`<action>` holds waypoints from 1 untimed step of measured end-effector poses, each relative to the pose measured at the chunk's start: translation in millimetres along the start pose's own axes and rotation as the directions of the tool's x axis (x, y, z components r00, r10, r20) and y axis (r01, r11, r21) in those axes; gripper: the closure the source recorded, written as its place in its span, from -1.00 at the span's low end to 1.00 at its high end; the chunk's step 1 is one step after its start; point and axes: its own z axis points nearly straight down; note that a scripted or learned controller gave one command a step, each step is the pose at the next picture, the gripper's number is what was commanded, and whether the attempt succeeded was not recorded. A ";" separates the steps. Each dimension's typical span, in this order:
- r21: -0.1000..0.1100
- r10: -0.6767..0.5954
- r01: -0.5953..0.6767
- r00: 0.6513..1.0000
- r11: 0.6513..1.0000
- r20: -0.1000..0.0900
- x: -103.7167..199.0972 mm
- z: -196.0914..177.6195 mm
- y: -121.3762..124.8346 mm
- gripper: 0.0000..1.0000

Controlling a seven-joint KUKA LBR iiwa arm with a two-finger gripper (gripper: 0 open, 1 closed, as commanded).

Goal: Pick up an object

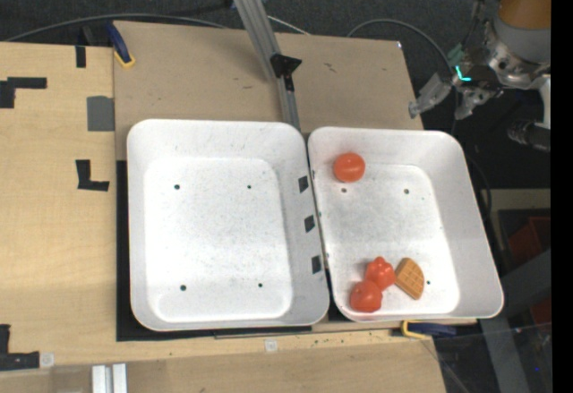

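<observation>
In the right bin (pixel 448 203) lie three small things. A round orange-red ball (pixel 349 167) rests near the bin's far left corner. At the near edge a red pepper-like toy (pixel 372 284) lies beside a tan waffle-patterned piece (pixel 410 277). My gripper (pixel 448 100) hangs at the far right, above the bench and beyond the right bin's far corner, well away from all three. Its two fingers stand spread apart with nothing between them.
The left bin (pixel 161 221) sits next to the right one, joined by black clips along the shared edge. A metal rod (pixel 255 15) slants across the bench from the far side toward the bins. Cables run over the dark floor behind the bench.
</observation>
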 end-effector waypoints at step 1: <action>0.005 0.000 0.000 1.000 1.000 -0.001 1.5 47.3 7.2 -1.00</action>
